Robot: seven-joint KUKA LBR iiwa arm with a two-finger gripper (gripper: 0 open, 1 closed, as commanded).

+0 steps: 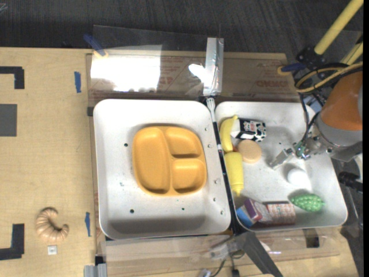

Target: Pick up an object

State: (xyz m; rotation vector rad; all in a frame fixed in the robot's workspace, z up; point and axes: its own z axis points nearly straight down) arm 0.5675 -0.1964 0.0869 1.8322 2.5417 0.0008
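Note:
The right bin [271,111] holds several objects. A banana [228,131] and a yellow bottle [234,173] lie along its left wall. Beside them are a black-and-white cow-patterned item [252,129] and a tan round piece [249,152]. My gripper [281,157] hangs low over the bin's middle, just right of the tan piece and up-left of a white egg-like object [298,175]. A green bumpy object [307,201] and a pink-and-blue box [270,212] lie by the front wall. I see nothing held in the gripper.
The left bin [109,154] carries an orange divided plate [169,158]. A croissant toy [52,225] lies on the wooden bench at the far left. A clear sheet stands behind the bins. Cables and a yellow pole [340,22] crowd the upper right.

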